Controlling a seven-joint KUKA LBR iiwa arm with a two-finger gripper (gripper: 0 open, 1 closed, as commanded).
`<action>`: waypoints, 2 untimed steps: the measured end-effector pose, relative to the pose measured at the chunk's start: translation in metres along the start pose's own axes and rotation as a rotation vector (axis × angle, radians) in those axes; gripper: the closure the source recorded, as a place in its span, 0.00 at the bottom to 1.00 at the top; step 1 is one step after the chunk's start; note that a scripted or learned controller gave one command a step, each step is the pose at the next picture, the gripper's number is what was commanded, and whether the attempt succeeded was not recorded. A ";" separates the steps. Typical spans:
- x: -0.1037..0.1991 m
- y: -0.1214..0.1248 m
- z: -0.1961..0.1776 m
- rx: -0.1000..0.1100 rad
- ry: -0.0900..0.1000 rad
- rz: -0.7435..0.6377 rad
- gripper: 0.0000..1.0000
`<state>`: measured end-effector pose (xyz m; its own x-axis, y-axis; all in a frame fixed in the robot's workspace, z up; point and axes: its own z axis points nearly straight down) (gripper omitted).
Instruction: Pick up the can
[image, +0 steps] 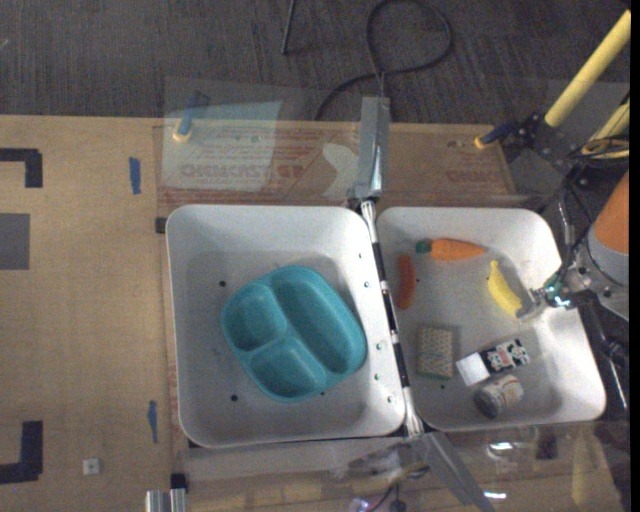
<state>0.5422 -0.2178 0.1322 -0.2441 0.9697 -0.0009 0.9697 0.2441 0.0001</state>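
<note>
White right bin holds the can, lying on its side near the front edge, just beside a small black-and-white carton. Gripper sits at the bin's right rim, next to the banana, well apart from the can; can't tell its finger state. Carrot lies at the back. Teal divided plate in left bin.
</note>
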 end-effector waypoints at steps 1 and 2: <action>-0.015 0.037 -0.145 0.002 0.000 0.214 1.00; -0.014 0.035 -0.285 0.002 -0.002 0.385 1.00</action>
<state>0.5793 -0.2229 0.4167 0.1376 0.9905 -0.0026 0.9905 -0.1376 -0.0009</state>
